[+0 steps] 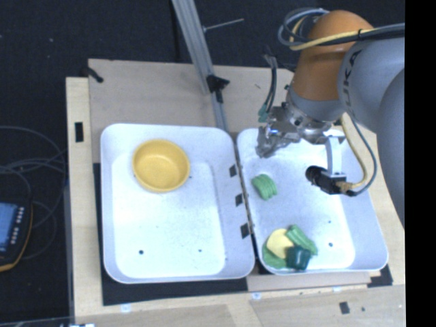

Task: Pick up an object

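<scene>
Nearest the camera, a small cluster [288, 248] of a yellow piece, a green piece and a dark teal piece is packed into the front of the right bin [364, 240], the three touching one another. Farther back in that bin, close to the divider shared with the left bin [116, 203], a light green object [264, 186] lies by itself with bare floor all around it. The left bin carries only a yellow bowl [161, 165] toward its back. Beyond the light green object, over the bin's back corner by the divider, hangs the gripper [266, 144], nothing in its grasp; whether it is spread or closed I cannot tell at this slant. The step in hand looks like the approach, with nothing gripped yet. The light green object seems the better target: it is just in front of the gripper and free on every side, whereas the cluster invites a pinch on two pieces at once. A good attempt would centre above the object before descending, keep clear of the divider wall, and close only once low enough to straddle it.
</scene>
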Available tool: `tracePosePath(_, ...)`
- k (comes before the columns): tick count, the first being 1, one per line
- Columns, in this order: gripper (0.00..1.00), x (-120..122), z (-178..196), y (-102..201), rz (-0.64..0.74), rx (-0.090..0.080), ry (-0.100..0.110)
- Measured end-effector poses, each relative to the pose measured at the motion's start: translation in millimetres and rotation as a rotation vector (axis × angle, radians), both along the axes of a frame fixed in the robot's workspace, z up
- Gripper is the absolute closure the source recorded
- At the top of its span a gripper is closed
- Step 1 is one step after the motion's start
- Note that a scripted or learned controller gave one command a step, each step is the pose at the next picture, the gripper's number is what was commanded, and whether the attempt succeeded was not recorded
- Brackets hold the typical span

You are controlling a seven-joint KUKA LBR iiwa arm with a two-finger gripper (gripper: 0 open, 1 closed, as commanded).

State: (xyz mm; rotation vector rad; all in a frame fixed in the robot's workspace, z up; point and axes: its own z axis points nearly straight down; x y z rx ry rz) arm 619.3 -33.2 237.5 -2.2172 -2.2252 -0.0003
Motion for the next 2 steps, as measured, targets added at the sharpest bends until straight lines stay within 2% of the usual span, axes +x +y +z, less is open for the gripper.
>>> tracePosePath(2, 1.0, 24.5, 11.9, 106.4, 0.0, 0.001, -0.001)
